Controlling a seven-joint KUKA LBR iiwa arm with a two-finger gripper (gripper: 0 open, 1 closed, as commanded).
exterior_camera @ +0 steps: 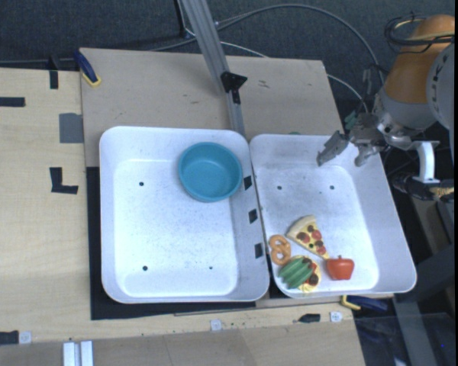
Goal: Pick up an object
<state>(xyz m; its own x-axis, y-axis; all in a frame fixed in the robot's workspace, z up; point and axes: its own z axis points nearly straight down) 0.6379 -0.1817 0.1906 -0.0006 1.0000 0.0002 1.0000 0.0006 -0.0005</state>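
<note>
Near corner of right shallow white bin (382, 204): cluster of four small toy foods. Green ridged plastic vegetable (296, 271) lies long axis diagonal, touching a brown pretzel-shaped toy (279, 247). Red plastic tomato-like piece (340, 267) just beside it. Pizza-slice toy (308, 235) points toward the far left.

Left white bin (137, 219): round blue plastic bowl (210, 171), upright, far corner.

Two-finger gripper (345, 149) hovers over right bin's far edge, fingers spread apart, nothing between them. Grey arm reaches in from right, well apart from the toys.
</note>
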